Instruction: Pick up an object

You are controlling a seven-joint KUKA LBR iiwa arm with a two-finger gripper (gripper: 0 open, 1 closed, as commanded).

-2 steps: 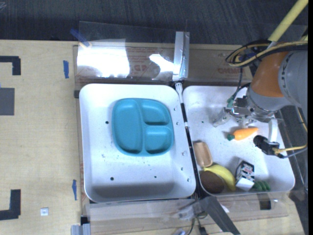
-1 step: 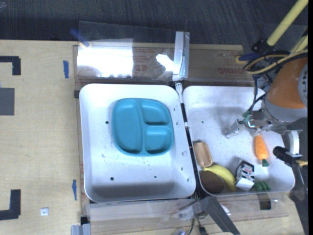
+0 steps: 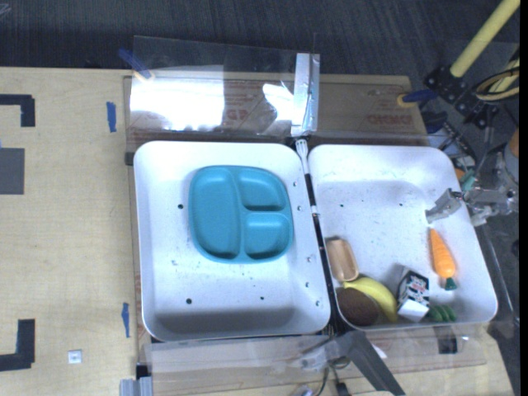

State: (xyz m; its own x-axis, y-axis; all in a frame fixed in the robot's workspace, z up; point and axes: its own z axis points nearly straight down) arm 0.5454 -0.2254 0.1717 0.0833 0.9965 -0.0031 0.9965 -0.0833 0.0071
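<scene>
The right bin (image 3: 371,180) holds several small objects along its near side. An orange toy carrot (image 3: 443,256) lies by the right wall. A yellow banana-like piece (image 3: 375,294) rests against a round brown object (image 3: 357,305), with a tan bread-like piece (image 3: 341,257) just behind them. A small black-and-white box (image 3: 412,293) and a green item (image 3: 443,313) sit in the near right corner. My gripper (image 3: 450,203) hovers at the bin's right rim, just behind the carrot and apart from it. Nothing is visibly held.
The left bin (image 3: 157,221) carries a blue divided plate (image 3: 241,213). A clear plastic panel (image 3: 223,89) stands behind the bins. Cables and a yellow pole (image 3: 487,27) crowd the far right. Open white floor spans the right bin's rear half.
</scene>
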